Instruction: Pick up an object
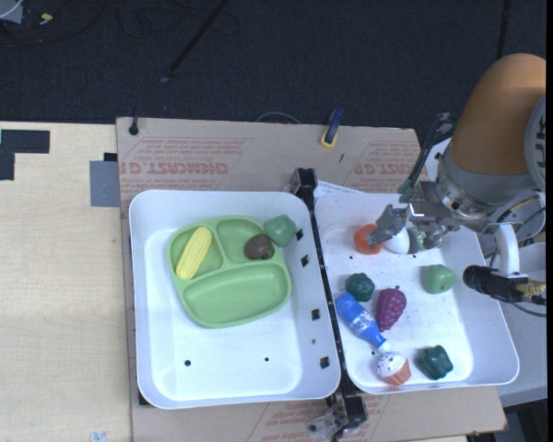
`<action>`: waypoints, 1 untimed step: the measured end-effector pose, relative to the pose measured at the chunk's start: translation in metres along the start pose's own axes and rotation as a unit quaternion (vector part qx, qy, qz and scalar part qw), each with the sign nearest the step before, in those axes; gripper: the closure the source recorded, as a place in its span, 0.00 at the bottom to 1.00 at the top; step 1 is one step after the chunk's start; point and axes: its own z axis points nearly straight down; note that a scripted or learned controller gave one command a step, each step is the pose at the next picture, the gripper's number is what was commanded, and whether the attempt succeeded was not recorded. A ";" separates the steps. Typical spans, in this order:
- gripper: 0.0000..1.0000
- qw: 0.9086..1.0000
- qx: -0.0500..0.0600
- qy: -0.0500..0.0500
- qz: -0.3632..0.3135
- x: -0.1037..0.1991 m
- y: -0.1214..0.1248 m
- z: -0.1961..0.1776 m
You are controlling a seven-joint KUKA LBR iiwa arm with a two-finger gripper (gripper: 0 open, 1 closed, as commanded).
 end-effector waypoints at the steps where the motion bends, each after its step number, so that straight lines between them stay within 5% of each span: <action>1: 0.00 1.000 -0.006 -0.001 -0.001 0.000 0.002 -0.007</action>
